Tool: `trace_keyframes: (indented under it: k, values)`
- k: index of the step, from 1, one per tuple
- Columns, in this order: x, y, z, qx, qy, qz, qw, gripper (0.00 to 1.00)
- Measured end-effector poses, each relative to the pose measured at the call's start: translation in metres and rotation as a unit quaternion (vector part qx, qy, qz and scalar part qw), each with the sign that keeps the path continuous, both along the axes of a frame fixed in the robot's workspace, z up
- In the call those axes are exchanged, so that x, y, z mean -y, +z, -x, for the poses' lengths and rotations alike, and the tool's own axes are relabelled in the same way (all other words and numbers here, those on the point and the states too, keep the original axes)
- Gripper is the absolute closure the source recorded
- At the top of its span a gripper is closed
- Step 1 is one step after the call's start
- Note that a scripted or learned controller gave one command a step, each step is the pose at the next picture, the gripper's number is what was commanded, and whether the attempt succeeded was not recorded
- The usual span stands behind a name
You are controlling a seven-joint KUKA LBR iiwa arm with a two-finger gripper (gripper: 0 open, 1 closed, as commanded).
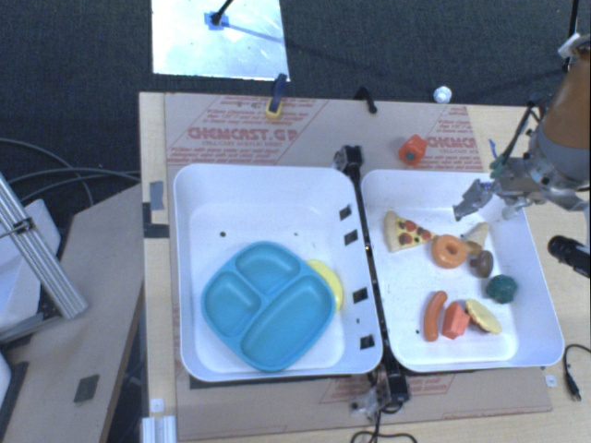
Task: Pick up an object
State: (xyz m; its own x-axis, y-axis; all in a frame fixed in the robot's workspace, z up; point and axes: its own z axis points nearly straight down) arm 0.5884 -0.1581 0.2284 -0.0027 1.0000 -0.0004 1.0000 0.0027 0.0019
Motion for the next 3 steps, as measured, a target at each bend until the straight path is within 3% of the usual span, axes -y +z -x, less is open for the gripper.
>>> trace_keyframes:
  k: [1, 2, 3]
  values:
    - [-0.027, -0.133, 0.074, -0.009, -0.001, -0.0030, 1.0000, 0.00]
    - [-0.025, -0.115, 0.068, 0.001, -0.001, 0.0003, 1.0000, 1.00]
    - [-0.025, -0.115, 0.068, 0.001, -0.001, 0.0001, 1.0000, 0.00]
